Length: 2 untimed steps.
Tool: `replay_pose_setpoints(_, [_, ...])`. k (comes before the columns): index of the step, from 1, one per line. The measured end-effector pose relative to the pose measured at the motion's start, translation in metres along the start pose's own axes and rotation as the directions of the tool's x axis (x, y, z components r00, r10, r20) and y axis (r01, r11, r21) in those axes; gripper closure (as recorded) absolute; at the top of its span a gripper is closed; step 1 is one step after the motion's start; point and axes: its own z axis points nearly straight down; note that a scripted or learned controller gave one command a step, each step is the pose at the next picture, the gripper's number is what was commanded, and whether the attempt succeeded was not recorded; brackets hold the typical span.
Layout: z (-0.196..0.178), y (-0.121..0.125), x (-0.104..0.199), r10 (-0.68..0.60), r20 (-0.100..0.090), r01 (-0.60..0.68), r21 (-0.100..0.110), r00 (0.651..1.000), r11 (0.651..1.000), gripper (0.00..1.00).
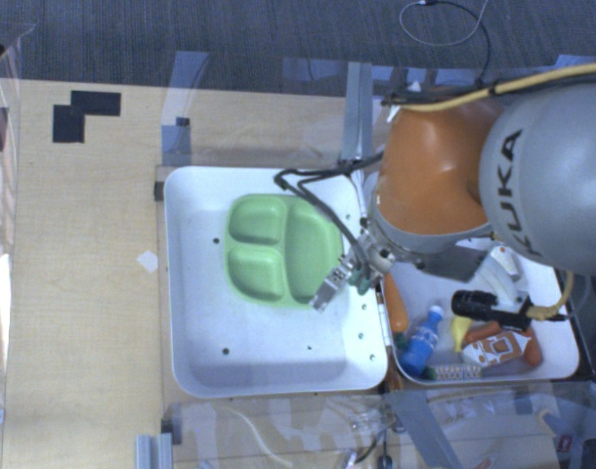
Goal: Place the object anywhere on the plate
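Pale wood worktop under dark carpet, two white bins on it. Grey arm with orange band comes in from the right, and its hand hangs low over the left bin, at that bin's right side. Cannot tell how far the hand is open, nor whether it has hold of anything: the tip is small and blurred.

Green plate with three compartments lies flat in the left bin, directly left of the hand and a bit farther back. The hand's tip overlaps the plate's near right rim, by the long right compartment. Whether they touch, cannot tell.

Small dark green thing sits just right of the hand, close against the wrist, over the gap between the bins. What it is, cannot tell.

Right bin is right of the hand, mostly covered by the arm. In it, nearest the hand, an orange stick along the left wall. Right of that and nearer the front, a blue bottle, then a yellow piece, then an orange and white pack.

Black mark on the worktop is far left of the hand and farther back.
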Motion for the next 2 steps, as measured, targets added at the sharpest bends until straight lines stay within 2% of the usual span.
replay_pose_setpoints(1, [-0.011,0.002,-0.001,-0.003,0.003,0.003,-0.005,1.000,1.000,1.00])
replay_pose_setpoints(2, [0.062,-0.030,-0.025,-0.303,-0.005,0.303,0.005,0.953,0.953,1.00])
